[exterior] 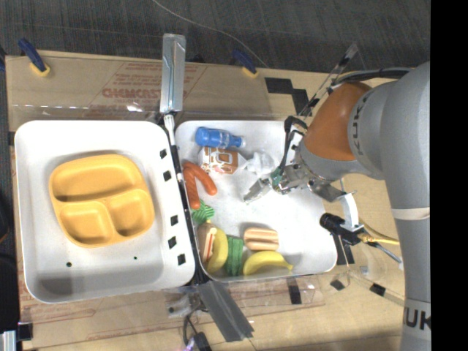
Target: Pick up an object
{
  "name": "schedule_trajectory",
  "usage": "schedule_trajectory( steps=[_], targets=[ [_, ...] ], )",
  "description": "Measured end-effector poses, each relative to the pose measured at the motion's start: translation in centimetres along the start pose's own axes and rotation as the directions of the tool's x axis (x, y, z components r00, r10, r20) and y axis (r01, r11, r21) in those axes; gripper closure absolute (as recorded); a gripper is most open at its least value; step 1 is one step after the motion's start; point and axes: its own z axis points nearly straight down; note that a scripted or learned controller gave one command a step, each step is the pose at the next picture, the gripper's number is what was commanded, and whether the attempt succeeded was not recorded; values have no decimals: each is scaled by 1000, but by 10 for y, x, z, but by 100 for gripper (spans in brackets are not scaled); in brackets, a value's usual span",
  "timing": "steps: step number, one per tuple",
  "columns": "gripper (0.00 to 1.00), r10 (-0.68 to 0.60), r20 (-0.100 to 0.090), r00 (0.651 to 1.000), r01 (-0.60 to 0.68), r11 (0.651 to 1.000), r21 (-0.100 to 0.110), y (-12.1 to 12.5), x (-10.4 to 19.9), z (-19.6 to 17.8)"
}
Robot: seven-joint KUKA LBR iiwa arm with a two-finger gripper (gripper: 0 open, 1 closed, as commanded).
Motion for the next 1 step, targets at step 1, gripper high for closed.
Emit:
schedule_trajectory(
  steps=[1],
  targets=[
    [0, 69, -2, 998, -69, 998, 4, -48, 0, -5]
  ],
)
